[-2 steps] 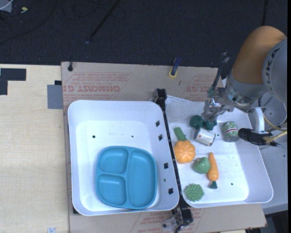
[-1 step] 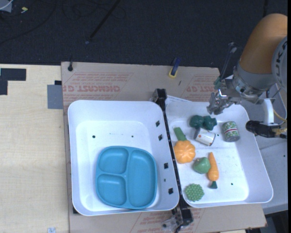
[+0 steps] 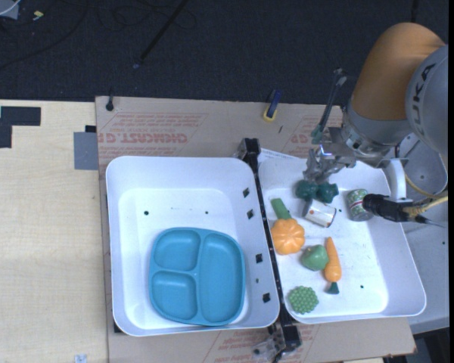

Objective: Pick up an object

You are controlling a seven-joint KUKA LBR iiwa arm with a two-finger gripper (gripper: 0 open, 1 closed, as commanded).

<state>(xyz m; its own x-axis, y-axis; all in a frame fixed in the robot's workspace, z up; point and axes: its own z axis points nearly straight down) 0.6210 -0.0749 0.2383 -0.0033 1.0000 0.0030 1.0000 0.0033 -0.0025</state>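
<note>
Overhead, gripper (image 3: 318,188) near right bin (image 3: 393,274) back edge

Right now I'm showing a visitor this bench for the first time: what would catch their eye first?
Probably the blue divided plate lying alone in the left bin. Next, the bright orange pumpkin among small toy foods in the right bin, with the grey arm's pincer down at a dark green item.

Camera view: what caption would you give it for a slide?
Robot arm's gripper lowered over toy food in the right bin; blue divided plate in the left bin.
</note>
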